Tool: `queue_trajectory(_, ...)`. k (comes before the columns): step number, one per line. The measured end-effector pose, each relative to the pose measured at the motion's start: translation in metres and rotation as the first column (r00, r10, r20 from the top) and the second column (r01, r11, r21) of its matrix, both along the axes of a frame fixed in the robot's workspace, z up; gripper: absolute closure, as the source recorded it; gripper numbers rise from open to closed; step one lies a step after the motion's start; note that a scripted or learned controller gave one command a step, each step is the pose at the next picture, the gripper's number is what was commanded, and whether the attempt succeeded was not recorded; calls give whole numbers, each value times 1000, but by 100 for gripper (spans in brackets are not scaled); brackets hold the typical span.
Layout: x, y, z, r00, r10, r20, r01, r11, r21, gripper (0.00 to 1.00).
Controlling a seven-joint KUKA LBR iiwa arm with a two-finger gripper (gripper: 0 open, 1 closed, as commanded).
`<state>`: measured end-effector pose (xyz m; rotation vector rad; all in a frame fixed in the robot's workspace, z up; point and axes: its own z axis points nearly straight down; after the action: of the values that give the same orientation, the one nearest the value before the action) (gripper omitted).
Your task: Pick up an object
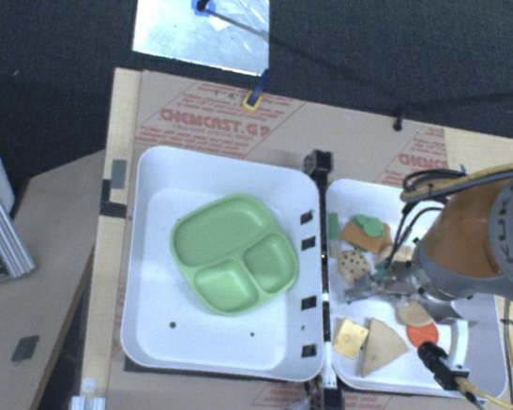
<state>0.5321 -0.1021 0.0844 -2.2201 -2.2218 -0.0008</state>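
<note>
Reading "CHEMCAST GP": bench sheet [213, 119]

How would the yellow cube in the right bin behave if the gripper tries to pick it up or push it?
The yellow cube looks like a small toy cheese block, so it is probably light and stiff. Its flat faces suggest it would slide, not roll. It lies close to the tan wedge and the bin wall, so the fingers may find little room, and a push could move the wedge too.
</note>
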Motion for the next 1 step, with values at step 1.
queue_trajectory(1,1,0,11,1000,0,2,0,1000,0,100)
